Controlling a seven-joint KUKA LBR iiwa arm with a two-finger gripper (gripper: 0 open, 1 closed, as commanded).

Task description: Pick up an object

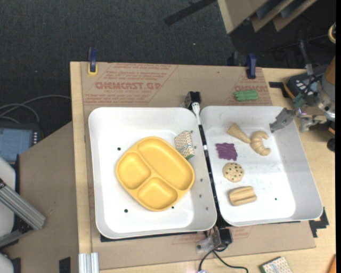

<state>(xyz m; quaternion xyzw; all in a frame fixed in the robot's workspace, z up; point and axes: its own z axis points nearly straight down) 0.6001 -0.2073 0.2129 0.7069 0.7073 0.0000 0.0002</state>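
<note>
At the right bin's (298,176) far right rim the gripper (281,121) is hovering, finger state unclear, nothing held; croissant (260,143), cookie (233,171) awaiting pickup.

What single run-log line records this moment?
tool: over right bin top corner | holding: nothing seen | nearest: croissant | left bin: yellow tray

Dark carpet floor (133,32) all around the top. Brown board (160,85) with red letters lying on a light wood bench (58,176). Blue clamps (92,59) pinching the board's far edge. Wooden furniture (261,13) up at the top right. Black cables (32,106) curling on the left.
</note>
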